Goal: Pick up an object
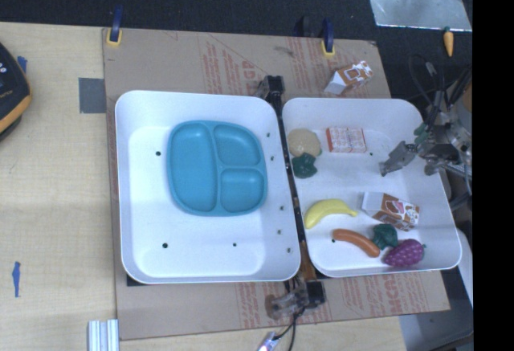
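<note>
Nothing is held yet: the gripper (411,158) is seen spread wide and empty above the right bin (365,261), every item left ungrasped.

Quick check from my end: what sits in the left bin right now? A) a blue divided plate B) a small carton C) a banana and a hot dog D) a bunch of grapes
A: the blue divided plate lies alone in the left bin, while the banana, hot dog and grapes lie in the right bin.
</note>
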Available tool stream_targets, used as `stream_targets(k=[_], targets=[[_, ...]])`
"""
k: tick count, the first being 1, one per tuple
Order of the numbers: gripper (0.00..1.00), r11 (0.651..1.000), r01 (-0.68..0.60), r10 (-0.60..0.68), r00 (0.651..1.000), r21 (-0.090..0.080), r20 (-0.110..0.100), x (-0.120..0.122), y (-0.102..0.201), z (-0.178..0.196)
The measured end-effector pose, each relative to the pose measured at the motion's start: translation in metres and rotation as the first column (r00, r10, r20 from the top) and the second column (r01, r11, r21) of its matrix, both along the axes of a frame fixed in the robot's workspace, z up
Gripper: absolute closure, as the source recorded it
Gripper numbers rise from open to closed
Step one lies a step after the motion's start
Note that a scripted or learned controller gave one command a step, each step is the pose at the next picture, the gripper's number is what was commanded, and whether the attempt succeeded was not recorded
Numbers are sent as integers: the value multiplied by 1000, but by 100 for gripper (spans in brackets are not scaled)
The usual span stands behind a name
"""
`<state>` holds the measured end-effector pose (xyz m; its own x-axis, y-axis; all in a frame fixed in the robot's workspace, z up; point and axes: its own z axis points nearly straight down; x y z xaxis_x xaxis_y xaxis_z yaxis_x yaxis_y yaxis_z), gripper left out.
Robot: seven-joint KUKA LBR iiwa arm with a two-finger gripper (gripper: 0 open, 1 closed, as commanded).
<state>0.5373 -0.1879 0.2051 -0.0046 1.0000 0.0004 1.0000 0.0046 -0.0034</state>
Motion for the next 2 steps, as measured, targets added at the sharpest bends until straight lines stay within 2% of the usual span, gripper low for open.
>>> stream_targets(k=[1, 2], targets=[[0, 1000, 0, 0, 1000, -1, -1, -26, -16, -101], [0, 1000, -1, 1, 1000, -1, 2, -61, -24, -113]])
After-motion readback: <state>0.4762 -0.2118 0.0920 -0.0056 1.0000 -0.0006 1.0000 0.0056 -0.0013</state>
